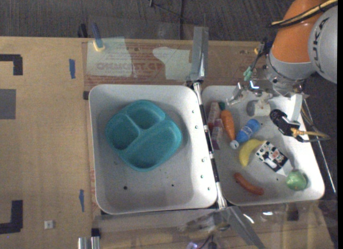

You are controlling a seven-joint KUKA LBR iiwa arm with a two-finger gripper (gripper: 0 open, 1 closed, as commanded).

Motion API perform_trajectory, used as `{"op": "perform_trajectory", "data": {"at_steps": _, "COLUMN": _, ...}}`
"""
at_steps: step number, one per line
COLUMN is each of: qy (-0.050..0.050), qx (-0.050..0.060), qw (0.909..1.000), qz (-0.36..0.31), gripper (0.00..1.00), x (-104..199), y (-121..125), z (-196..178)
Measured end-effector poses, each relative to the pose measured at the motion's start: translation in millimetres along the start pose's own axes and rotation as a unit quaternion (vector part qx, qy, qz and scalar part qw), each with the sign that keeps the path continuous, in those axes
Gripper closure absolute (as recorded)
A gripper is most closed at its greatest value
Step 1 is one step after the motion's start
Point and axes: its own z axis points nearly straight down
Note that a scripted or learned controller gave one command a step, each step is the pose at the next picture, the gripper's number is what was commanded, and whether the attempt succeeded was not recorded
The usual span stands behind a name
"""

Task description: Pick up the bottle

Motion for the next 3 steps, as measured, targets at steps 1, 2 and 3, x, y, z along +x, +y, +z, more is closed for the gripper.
{"op": "perform_trajectory", "data": {"at_steps": 1, "qy": 0.000, "qx": -0.001, "qw": 0.9990, "qz": 0.044, "gripper": 0.00, "x": -47.4, "y": -39.9, "z": 102.5}}
{"op": "perform_trajectory", "data": {"at_steps": 2, "qy": 0.000, "qx": 0.000, "qw": 0.9972, "qz": 0.075, "gripper": 0.00, "x": -53.4, "y": -85.5, "z": 77.3}}
{"op": "perform_trajectory", "data": {"at_steps": 3, "qy": 0.000, "qx": -0.001, "qw": 0.9970, "qz": 0.078, "gripper": 1.00, "x": -56.4, "y": -85.5, "z": 67.3}}
